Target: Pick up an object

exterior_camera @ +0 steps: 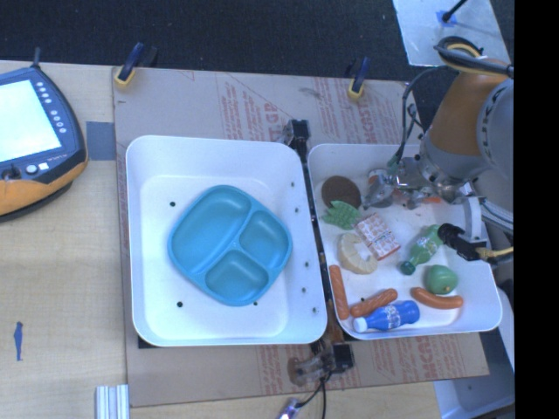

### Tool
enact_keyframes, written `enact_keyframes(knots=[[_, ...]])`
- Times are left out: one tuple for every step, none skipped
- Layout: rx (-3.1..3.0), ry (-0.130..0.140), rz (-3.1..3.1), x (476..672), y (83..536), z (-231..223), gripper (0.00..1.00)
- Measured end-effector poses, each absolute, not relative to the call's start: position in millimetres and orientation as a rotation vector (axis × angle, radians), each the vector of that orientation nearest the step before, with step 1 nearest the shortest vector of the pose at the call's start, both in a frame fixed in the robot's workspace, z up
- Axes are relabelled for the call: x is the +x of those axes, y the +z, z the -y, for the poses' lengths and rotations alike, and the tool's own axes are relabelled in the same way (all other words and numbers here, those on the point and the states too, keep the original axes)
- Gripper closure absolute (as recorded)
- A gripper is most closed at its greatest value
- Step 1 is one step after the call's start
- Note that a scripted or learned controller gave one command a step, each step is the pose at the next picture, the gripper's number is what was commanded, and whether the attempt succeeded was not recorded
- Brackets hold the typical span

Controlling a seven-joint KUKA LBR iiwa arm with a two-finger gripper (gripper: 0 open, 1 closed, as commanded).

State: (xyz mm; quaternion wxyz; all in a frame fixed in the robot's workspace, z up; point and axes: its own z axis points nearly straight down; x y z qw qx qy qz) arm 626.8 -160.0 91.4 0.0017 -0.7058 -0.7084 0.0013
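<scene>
Count of bench contents

Two white bins (140,234) (485,317) are sitting abreast: one blue divided plate (230,244), three sausages (338,291) (374,302) (437,300), two bottles (420,250) (387,319), one green apple (441,278).

A pale wood worktop (61,269) carries a brown cardboard sheet (218,103) held at its far edge by two blue-and-yellow clamps (131,64), with an orange-rimmed tablet (31,138) left of the sheet and dark carpet floor (218,11) beyond it.

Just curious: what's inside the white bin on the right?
The right bin holds toy food: a green bottle, green apple, sausages, a blue-capped tube, a brown disc. The gripper covers whatever lies beneath it.
</scene>
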Motion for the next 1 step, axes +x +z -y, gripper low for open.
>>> enact_keyframes(knots=[[-2.212,0.017,2.213,653.4,90.1,132.5,0.00]])
